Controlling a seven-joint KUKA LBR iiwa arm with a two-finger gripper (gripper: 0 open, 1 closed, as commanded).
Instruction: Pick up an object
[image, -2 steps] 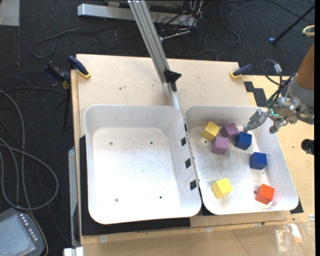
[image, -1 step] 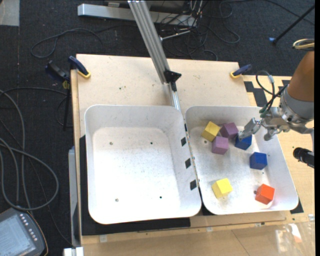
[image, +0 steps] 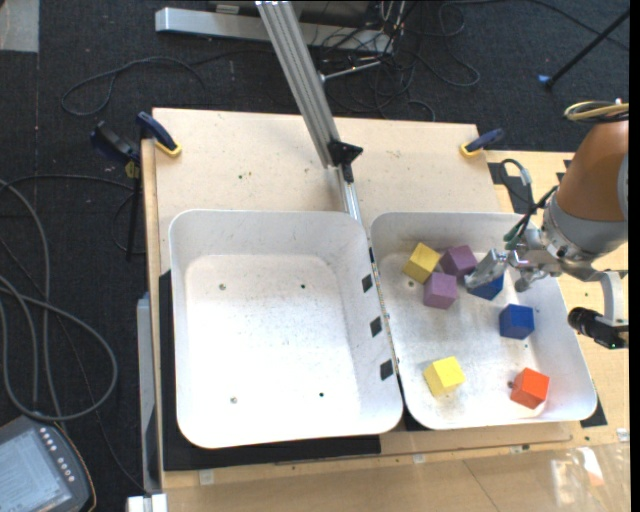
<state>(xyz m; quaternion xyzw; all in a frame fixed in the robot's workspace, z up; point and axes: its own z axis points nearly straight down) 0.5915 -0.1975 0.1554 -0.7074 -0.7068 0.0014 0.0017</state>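
Pincer: you see the grey two-finger gripper (image: 492, 272) low inside the right-hand bin, reaching in from the right; whether its fingers stand apart or together you cannot tell.
Arm: the grey KUKA arm with its orange band (image: 598, 170) enters at your right edge, above the bin's far right corner.
Nearest object: a dark blue cube (image: 486, 287) lies directly at the gripper tip, partly covered by it; contact cannot be judged.
Purple pair: one purple cube (image: 459, 260) sits just left of the gripper, a second purple cube (image: 440, 290) below it, the two close together.
Yellow cube, upper: a yellow cube (image: 423, 262) rests beside the purple pair, on their left.
Blue cube, lower: a bright blue cube (image: 516, 321) lies alone, below the gripper.
Front row: another yellow cube (image: 444, 376) and an orange-red cube (image: 530, 387) sit near the front wall, well apart.
Containers: the right white shallow plastic bin (image: 400, 232) holds all seven cubes; the left white shallow plastic bin (image: 185, 330) adjoins it.
Support: both bins rest on a pale wooden board (image: 260, 160).
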